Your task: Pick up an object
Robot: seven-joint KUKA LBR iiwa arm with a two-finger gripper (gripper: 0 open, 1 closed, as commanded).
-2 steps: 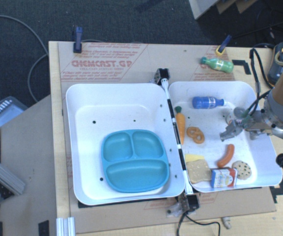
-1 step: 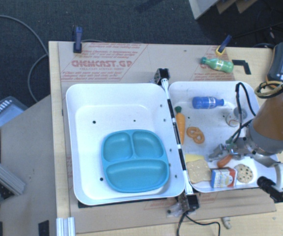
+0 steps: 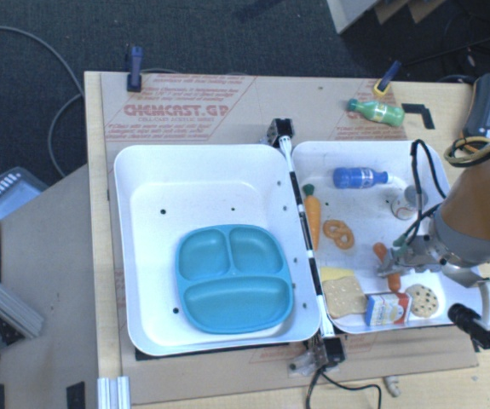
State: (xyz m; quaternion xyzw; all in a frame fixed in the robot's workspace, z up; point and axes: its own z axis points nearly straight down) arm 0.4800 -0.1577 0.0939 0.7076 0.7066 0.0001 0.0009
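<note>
My gripper (image 3: 395,261) hangs low in the right bin (image 3: 357,153), at its right side. A small red-orange piece (image 3: 381,250) lies just to its left, touching or nearly touching it. Below the gripper lie a round cookie (image 3: 421,300) and a small milk carton (image 3: 387,308). A slice of bread (image 3: 344,296) and a yellow cheese slice (image 3: 337,274) sit to the lower left. Further off are a pretzel (image 3: 339,233), a carrot (image 3: 313,216) along the bin's left wall, and a blue bottle (image 3: 357,177) at the back.
The left bin (image 3: 142,177) holds a blue divided plate (image 3: 233,277). A green bottle (image 3: 377,112) lies on the bench behind the right bin. The grey arm (image 3: 476,211) covers the right bin's right edge. A clamp (image 3: 280,129) sits between the bins.
</note>
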